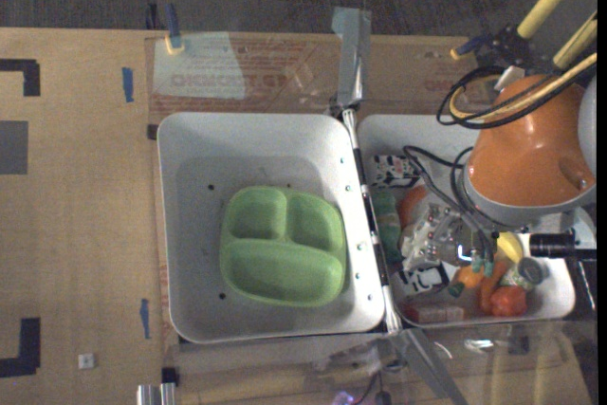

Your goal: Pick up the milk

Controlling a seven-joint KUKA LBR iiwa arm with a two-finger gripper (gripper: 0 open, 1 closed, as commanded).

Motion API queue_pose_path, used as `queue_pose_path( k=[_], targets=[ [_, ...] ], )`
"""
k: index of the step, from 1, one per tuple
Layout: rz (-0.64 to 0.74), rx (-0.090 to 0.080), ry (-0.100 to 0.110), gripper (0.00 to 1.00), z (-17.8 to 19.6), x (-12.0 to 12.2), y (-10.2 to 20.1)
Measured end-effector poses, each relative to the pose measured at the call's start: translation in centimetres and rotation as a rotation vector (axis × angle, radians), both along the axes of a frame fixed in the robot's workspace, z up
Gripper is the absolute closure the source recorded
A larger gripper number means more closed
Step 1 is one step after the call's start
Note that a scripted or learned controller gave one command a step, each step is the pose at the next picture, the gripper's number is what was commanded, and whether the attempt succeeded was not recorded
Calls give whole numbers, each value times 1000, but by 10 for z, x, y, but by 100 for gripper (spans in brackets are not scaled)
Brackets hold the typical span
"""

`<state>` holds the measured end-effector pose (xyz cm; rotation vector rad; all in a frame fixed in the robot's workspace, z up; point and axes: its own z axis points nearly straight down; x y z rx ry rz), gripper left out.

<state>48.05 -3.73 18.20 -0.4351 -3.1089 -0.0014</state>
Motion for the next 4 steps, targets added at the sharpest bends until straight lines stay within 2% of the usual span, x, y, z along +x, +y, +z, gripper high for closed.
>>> queue_pose_path(
  k=[1, 2, 3, 4],
  targets=[
    [-65, -1, -3, 100, 93, 1, -14],
    [-213, -1, 1, 100, 52, 0, 2],
    [-592, -3, 4, 100, 34, 0, 14],
    [-592, -4, 5, 100, 41, 1, 14]
  ],
)
